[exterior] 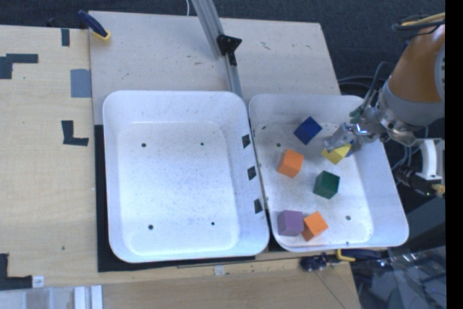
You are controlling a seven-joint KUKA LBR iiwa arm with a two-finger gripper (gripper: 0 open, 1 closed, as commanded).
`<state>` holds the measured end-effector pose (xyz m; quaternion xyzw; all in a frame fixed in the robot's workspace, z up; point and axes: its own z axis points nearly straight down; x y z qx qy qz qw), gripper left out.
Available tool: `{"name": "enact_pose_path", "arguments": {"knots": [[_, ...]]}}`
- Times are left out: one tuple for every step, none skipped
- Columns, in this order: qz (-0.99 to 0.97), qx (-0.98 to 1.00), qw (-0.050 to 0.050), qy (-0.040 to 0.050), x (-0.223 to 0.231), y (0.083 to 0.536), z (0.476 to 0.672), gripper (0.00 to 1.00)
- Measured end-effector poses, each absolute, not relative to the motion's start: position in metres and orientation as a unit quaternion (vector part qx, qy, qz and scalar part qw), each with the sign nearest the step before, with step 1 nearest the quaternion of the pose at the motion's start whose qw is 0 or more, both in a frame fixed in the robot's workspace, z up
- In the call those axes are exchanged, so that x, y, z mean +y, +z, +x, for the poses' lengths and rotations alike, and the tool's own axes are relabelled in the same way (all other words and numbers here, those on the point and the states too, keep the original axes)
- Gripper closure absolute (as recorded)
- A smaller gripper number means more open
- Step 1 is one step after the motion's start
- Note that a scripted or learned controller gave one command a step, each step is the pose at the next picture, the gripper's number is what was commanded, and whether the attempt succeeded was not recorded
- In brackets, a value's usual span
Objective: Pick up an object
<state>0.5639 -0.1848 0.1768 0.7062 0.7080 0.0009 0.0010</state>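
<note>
Camera view: jaws (347,140) low in right bin (376,228), apparently clamped on yellow block (336,153), though blurry. Step in hand: grasping. Next calls for straight lift clear of green cube (326,184).

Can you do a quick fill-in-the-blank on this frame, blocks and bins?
1. All the blocks lie in the ____ bin.
2. The purple block touches an ____ block.
3. The gripper sits at the ____ block.
4. The green block lies nearer the camera than the ____ block at the bin's far side.

Missing words: right; orange; yellow; blue
</note>
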Motion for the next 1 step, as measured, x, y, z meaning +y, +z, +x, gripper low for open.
{"name": "enact_pose_path", "arguments": {"knots": [[0.706, 0.708, 0.001, 0.0007, -0.1866, 0.2189, 0.5660, 1.00]]}}
